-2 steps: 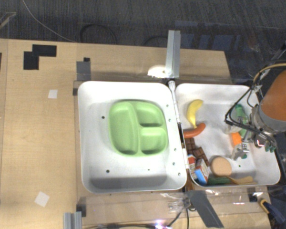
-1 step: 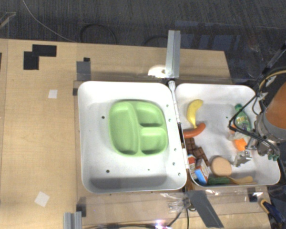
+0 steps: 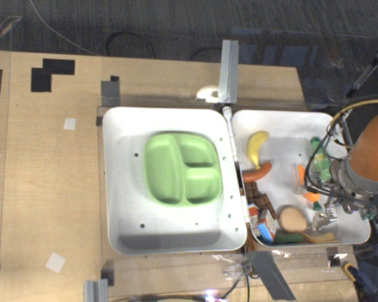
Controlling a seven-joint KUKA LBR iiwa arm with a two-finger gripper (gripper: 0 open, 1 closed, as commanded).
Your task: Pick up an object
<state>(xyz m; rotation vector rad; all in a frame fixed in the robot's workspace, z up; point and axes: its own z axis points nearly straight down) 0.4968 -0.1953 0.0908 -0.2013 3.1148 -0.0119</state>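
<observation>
Low over the near right corner of the right bin (image 3: 283,119), the claw (image 3: 326,218) is hanging from the grey arm (image 3: 370,156); whether it is spread or closed cannot be told, and nothing is showing between its tips. Around it in that bin are lying a yellow banana (image 3: 257,147), a red sausage (image 3: 256,172) just below the banana, a tan egg-shaped object (image 3: 292,219) near the claw, and green and orange pieces (image 3: 315,167) beside the wrist. Sitting in the left bin (image 3: 123,168) is a green divided tray (image 3: 181,168). Both bins are resting on the wooden worktop (image 3: 44,187).
</observation>
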